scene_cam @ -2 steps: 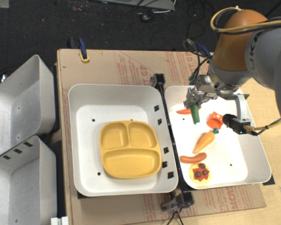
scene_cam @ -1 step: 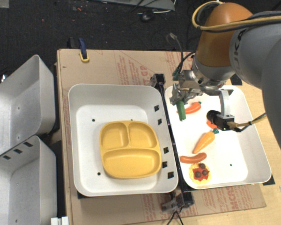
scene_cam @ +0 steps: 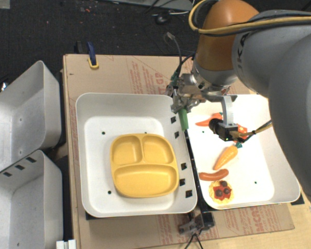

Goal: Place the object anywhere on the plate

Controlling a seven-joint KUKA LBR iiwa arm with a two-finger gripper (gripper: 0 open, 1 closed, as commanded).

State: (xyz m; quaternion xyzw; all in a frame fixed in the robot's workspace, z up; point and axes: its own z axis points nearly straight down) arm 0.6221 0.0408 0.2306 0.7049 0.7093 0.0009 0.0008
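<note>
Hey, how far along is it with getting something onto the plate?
Not done: the plate carries nothing. The carrot and sausage lie in the right bin. The hand is over the bins' shared edge; a grasp is unclear. Placing remains.

- A single camera sits above the bench and looks down at a slant, with the far side at the top of the frame and the near side at the bottom.
- It is close enough that the left shallow white plastic bin (scene_cam: 88, 108) and the right shallow white plastic bin (scene_cam: 262, 160) fill most of the frame.
- The yellow three-compartment plastic plate (scene_cam: 144, 165) lies just left of centre.
- The grey robot arm with an orange band (scene_cam: 280, 45) looms large at the far right.
</note>
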